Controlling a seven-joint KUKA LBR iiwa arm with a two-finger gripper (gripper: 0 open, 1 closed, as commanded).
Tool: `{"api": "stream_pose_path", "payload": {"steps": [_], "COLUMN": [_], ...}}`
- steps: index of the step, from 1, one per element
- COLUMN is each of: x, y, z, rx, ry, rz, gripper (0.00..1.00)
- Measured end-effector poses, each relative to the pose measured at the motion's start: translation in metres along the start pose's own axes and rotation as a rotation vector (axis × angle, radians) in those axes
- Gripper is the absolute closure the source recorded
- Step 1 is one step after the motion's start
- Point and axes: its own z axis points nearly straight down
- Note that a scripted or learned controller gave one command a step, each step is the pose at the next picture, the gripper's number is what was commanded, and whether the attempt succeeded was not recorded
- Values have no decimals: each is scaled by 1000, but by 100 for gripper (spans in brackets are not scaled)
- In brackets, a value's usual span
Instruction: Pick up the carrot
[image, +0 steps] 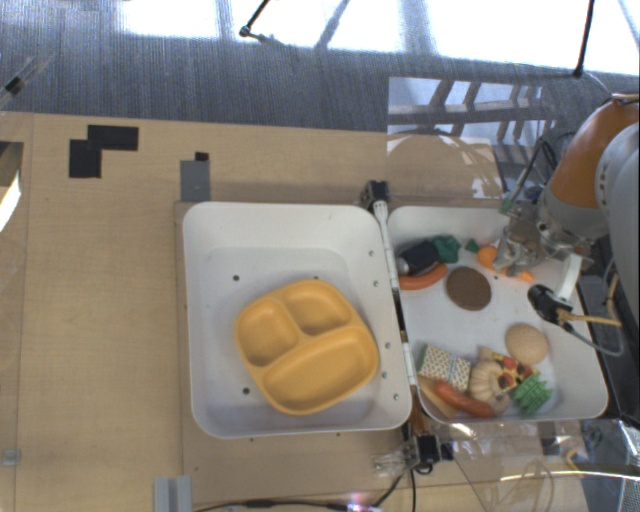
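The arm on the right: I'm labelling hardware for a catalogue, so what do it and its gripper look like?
The arm is bulky and rounded, with a grey casing and a broad orange band above the wrist. The gripper at its end is a compact block of grey metal parts, with dark cables running beside the wrist. Any markings are too small to make out.

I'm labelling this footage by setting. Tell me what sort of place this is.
Probably a robotics lab bench set up for pick-and-place trials: a grey arm with an orange band reaches over two white bins, one holding a yellow divided plate, the other toy food.
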Motion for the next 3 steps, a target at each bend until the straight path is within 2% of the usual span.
{"api": "stream_pose_path", "payload": {"steps": [1, 2, 3], "x": [75, 85, 6], "y": [-38, -18, 40], "z": [-41, 23, 23], "rx": [10, 8, 7], "ry": [-6, -7, -10], "rz": [207, -183, -245], "gripper": [100, 100, 100]}}
